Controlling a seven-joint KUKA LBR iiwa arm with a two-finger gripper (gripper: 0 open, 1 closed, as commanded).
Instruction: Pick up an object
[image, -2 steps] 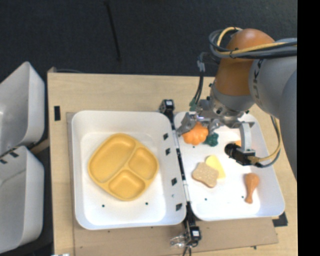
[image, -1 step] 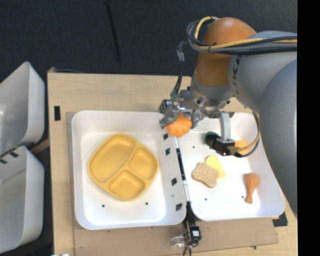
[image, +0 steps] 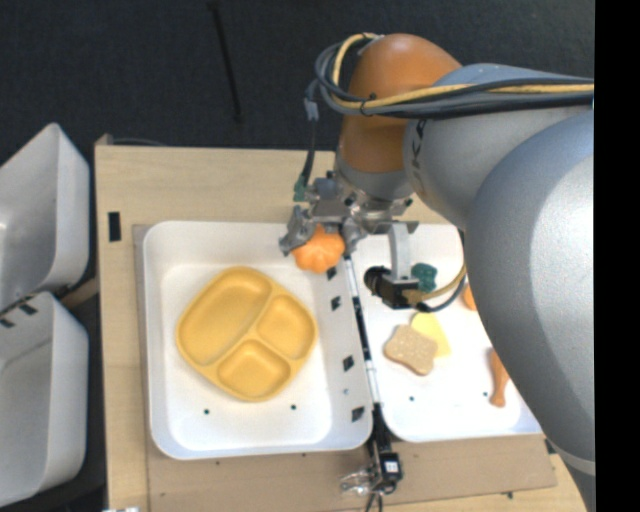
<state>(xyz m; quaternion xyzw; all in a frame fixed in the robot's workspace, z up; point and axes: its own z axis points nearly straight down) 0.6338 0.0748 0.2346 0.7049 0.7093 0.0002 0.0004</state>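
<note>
Near: toast slice (image: 411, 349) in right bin (image: 440, 425); yellow divided tray (image: 247, 332) in left bin (image: 170, 420). Far: gripper (image: 322, 236) at left bin's back-right corner, fingers prob. closed round orange ball (image: 319, 252). Small, light, smooth, so slippery; grip across middle.

A small round orange toy fruit (image: 318, 254) sat at the far right of the left white bin (image: 160, 300), touching the divider edge. It appeared pinched between the grey gripper (image: 318, 237) fingers, its top hidden, lower half visible, just beyond the yellow divided plate (image: 246, 333).
</note>
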